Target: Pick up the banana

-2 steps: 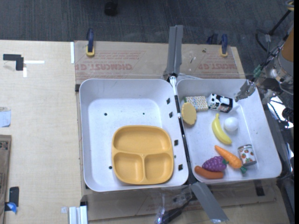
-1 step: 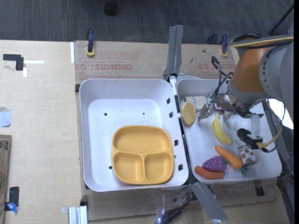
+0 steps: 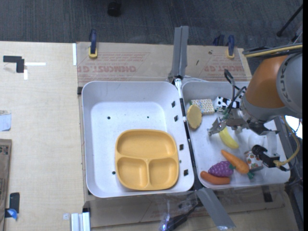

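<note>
Grey arm with orange band (image 3: 269, 88) at right of frame, reaching into right bin (image 3: 202, 153). Tool (image 3: 220, 127) low over yellow banana (image 3: 228, 138), near middle of that bin. Cannot tell if spread or pressed together. Nearby: carrot (image 3: 235, 161), purple grapes (image 3: 221, 168), pale round food (image 3: 194, 116) at left wall. Yellow plate (image 3: 147, 158) with three parts in left bin (image 3: 103, 129).

Banana (image 3: 228, 137): small, yellow, toy-like, lying flat on floor of right bin (image 3: 207, 153), approx mid-bin. Long axis runs 10 to 4 o'clock. Upper end partly hidden under arm; lower end points at 4 o'clock. Looks intact.
</note>
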{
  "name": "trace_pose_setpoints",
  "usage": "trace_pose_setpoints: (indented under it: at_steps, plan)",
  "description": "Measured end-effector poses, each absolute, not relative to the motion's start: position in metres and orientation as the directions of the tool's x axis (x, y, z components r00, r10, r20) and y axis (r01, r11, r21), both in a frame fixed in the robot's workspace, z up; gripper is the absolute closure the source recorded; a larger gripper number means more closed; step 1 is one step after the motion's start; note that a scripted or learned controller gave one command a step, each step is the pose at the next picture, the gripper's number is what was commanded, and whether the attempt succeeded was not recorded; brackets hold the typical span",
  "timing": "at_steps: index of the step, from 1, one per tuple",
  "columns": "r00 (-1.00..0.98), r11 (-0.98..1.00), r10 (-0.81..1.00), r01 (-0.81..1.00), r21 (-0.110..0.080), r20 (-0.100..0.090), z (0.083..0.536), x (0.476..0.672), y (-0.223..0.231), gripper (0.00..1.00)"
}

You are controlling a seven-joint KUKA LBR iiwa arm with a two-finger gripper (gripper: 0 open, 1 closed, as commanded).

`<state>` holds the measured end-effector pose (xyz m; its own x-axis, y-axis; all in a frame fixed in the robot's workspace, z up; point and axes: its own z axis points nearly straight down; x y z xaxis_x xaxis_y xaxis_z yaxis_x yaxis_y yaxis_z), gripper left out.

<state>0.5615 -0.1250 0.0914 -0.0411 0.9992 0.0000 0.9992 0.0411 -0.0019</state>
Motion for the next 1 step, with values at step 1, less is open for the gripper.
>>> trace_pose_setpoints:
  at_steps: [1]
  plan:
    - [-0.037,0.037,0.999,0.999,-0.003,-0.001,0.1,0.5613,-0.1261,1.0]
